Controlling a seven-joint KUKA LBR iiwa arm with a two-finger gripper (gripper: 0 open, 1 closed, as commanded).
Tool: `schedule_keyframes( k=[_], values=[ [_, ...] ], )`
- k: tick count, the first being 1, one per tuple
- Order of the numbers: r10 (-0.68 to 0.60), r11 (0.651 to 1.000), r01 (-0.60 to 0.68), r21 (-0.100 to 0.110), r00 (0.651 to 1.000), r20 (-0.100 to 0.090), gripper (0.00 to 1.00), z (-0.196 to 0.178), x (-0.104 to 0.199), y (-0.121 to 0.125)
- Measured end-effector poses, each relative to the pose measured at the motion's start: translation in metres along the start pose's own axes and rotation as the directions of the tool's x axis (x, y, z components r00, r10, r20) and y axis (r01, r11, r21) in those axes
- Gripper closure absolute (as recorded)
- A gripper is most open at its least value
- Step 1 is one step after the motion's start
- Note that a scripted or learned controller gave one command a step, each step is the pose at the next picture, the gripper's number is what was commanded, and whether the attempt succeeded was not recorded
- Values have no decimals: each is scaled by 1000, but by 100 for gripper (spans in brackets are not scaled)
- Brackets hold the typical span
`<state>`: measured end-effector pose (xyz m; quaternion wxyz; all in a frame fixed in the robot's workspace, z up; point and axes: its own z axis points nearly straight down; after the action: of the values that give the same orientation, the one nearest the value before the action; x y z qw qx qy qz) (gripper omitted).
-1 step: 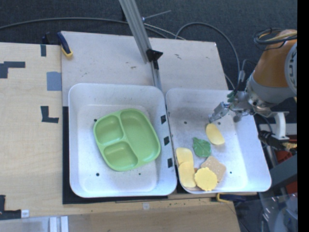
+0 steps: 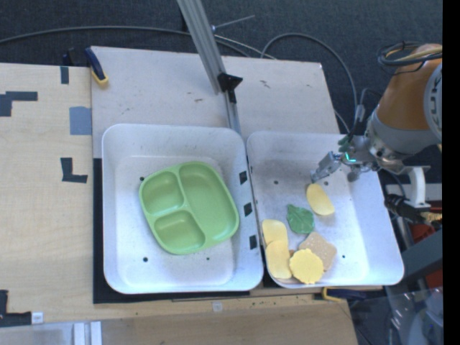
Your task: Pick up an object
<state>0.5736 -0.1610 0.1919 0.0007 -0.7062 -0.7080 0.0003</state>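
Reaching in over the right bin [image 2: 374,261], the grey arm with its orange band brings the gripper [image 2: 325,169] low above the bin floor, toward the bin's far edge and somewhat nearer its right wall than its left. Nothing lies between its fingers, and at this slant I cannot tell whether they are spread or pressed together.

Just near-side of the gripper lies a pale yellow oval piece [image 2: 320,198], apart from the fingers though close to them. Beside it, toward the bin's middle, sits a small green leafy piece [image 2: 300,218]. Along the near edge is a cluster: two yellow slices [image 2: 276,243], a tan bread-like slice [image 2: 323,249] and a round yellow disc [image 2: 307,266] touching or overlapping one another.

The left bin [image 2: 115,192] carries a green compartment tray [image 2: 188,207], lying a little askew at its middle.

As I judge it, the step in hand is the approach: the gripper is lowered but has taken nothing yet. The oval piece looks the likeliest target, being nearest and standing free. The next move calls for a short shift toward the near edge to straddle it, a descent to the floor, and then a close and lift.
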Motion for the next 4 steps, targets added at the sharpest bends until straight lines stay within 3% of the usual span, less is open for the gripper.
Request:
schedule_keyframes(
  k=[1,2,3,4],
  values=[
    [1,1000,-1,7,1000,0,0,65,1,-4],
    [1,1000,-1,-2,1000,4,0,103,1,-3],
    [-1,1000,1,-4,1000,3,100,92,2,-3],
    [0,1000,0,-6,1000,2,100,28,4,0]
  ],
)
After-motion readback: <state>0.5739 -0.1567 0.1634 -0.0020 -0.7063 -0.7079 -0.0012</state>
